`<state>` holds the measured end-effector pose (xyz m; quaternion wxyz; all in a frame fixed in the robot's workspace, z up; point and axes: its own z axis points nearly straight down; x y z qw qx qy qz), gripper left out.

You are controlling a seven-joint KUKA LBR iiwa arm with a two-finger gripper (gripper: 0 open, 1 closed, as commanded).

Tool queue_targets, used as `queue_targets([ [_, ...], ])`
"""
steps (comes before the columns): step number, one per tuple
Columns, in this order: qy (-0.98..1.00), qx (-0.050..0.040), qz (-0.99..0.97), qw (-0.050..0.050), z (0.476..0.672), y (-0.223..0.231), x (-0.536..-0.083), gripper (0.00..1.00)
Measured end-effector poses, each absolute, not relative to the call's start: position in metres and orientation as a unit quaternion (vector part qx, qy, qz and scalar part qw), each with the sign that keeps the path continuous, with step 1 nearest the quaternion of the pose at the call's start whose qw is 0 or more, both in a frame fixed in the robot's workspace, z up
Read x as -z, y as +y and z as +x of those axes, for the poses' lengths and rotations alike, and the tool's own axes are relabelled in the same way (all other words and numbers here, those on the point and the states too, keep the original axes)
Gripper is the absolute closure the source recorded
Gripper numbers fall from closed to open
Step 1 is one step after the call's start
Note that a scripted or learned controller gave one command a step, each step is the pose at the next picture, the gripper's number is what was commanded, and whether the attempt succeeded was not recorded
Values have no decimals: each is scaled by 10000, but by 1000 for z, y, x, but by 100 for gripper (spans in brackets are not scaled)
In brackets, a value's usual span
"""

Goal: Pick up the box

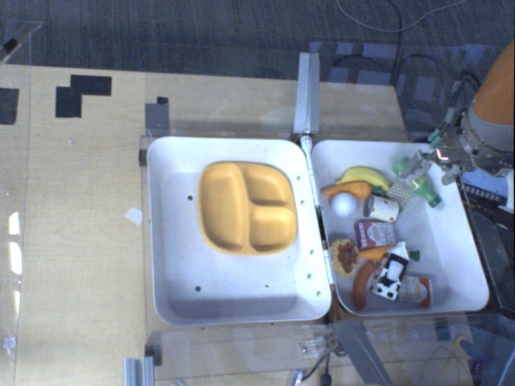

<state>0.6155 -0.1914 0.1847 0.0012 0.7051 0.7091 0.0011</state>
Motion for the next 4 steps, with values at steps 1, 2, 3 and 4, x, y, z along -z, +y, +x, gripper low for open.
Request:
queue_targets([
  [1, 6883, -66, 7253, 109, 595, -161, -125, 0],
  [2, 6881, -123, 7253, 181, 602, -150, -117, 0],
  [3, 6828, -188, 7298, 295, 590, -143, -113, 0],
  [4, 7503, -118, 6608, 165, 575, -151, -119, 0],
])
